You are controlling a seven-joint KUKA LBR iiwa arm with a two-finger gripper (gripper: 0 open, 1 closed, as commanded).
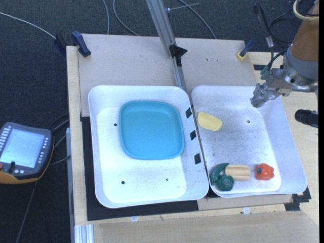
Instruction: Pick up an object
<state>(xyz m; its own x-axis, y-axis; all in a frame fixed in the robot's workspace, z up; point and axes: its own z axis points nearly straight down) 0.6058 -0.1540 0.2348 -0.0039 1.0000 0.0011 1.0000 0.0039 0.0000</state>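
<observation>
Your arm [307, 44] comes in from the right edge of the view, upper corner, w/ the orange band showing above the grey wrist section. Wrist angles down and to the left. You've got the gripper [257, 99] at the arm's lower-left end, pointing down-left, sitting high in the view and well right of centre. It's small and dark at this angle, nothing visible between its tips

No readable text, labels, brands or numbers anywhere, pendant [23, 151] screen lit but its contents too small and blurred to read, bins [101, 110] and bench [126, 59] unmarked
</observation>
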